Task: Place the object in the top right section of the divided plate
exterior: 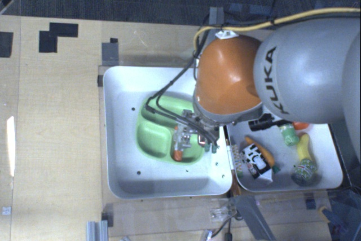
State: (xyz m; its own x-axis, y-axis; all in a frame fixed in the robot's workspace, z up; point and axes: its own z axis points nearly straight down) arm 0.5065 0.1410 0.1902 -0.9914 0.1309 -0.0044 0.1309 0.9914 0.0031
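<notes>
One small orange object (178, 154) low in the green divided plate (148, 138), just under the gripper (181, 144); fingers' state impossible to tell. Best carried to the plate's upper right section (175, 104), partly hidden beneath the orange wrist, and lowered before release. Behind, left bin (118, 121); right bin (333, 178) with a banana (304, 147).

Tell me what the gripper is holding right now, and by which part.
The gripper hangs over the green divided plate with a small orange object at its fingertips, apparently pinched at its upper end; the hold is too small to confirm.
</notes>
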